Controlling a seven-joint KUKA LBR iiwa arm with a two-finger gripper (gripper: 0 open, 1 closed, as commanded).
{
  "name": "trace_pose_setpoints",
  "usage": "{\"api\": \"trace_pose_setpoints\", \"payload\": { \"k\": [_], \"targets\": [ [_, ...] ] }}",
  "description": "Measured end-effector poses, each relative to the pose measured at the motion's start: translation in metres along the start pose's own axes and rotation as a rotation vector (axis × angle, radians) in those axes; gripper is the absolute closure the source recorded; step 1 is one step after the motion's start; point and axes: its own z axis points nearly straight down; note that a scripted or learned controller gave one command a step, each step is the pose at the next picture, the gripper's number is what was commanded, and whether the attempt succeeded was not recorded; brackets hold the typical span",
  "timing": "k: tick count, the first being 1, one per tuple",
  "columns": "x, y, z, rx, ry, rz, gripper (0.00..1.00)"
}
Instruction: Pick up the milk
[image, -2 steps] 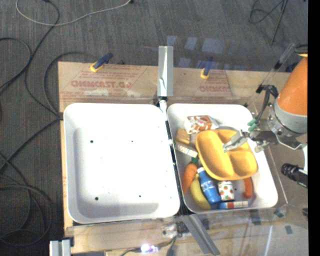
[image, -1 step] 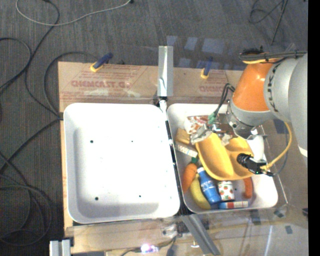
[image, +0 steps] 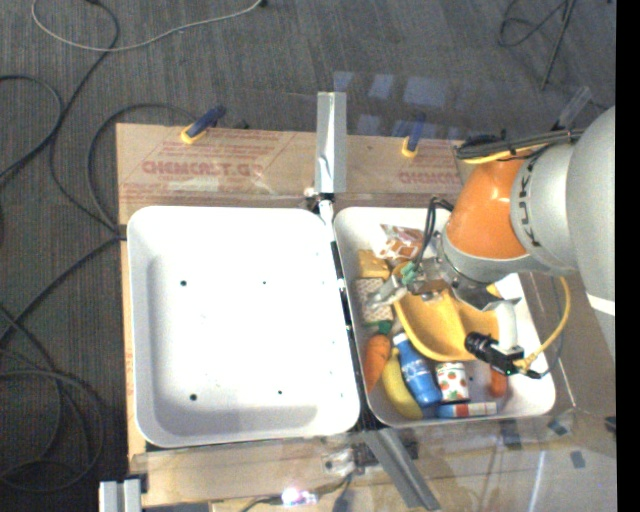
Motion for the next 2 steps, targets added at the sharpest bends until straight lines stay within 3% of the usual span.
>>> {"api": "trace_pose_setpoints", "payload": {
  "k": [2],
  "targets": [
    [-0.0069,-0.0019,-0.0010,-0.004,0.010,0.028,0.00]
  ]
}}
